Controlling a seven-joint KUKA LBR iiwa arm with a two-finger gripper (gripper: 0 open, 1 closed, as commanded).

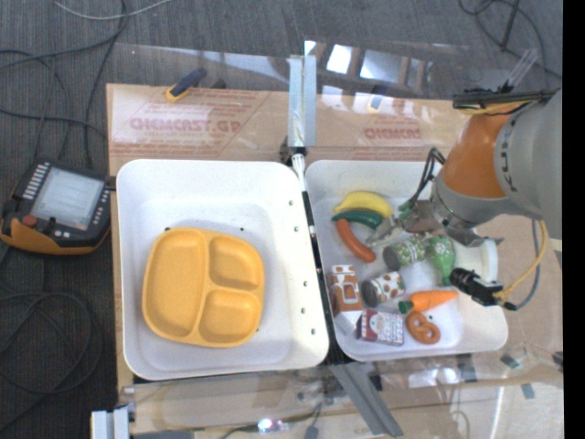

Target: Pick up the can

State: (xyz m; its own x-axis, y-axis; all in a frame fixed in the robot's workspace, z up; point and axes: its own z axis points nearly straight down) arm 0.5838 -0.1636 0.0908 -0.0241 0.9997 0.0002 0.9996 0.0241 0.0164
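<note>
The can (384,288) lies on its side in the lower middle of the right bin (498,337), its grey end turned left and a red and white label around it. My gripper (405,221) hangs over the upper middle of that bin, above and slightly right of the can, with a clear gap between them. It is close over a green and white packet (414,250). The grey arm with its orange band (480,158) reaches in from the right.
Around the can lie a brown box (345,286), a red carton (379,327), a pretzel (422,326), a carrot (432,298), a sausage (355,240), a banana (362,201) and a green vegetable (444,256). The left bin (146,181) holds a yellow divided plate (203,286).
</note>
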